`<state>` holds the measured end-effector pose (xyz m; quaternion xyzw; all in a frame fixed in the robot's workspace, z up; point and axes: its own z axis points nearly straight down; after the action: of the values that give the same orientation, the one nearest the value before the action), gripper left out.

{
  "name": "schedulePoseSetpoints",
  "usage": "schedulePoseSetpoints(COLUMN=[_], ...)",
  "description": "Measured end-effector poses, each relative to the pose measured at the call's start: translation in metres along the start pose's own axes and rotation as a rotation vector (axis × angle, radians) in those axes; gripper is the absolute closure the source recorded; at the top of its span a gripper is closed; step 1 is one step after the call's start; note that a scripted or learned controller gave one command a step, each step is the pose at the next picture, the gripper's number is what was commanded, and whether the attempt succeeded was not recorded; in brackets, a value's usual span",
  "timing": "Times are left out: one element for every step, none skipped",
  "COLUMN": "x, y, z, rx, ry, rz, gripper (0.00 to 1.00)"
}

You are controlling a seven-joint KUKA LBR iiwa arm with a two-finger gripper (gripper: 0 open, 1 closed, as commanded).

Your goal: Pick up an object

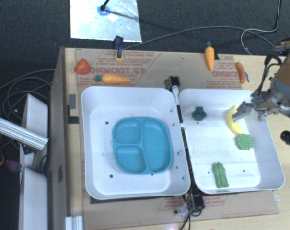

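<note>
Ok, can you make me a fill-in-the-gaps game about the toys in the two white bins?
1. The blue plate lies in the ____ bin.
2. The yellow banana lies in the ____ bin.
3. The tool is right next to the ____.
4. The asparagus near the front of the right bin has the colour ____.

Missing words: left; right; banana; green

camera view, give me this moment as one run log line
gripper over right bin, at banana | nothing seen held | teal piece, green ball, green bundle lying loose | blue tray in left bin
</note>
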<state>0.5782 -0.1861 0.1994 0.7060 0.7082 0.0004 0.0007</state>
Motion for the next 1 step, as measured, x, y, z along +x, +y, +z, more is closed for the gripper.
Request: schedulePoseSetpoints(x=[-0.003], y=[0.0463], z=[0.1151], rx=[-0.001], ry=[0.0], rz=[-0.002], gripper=[0.0])
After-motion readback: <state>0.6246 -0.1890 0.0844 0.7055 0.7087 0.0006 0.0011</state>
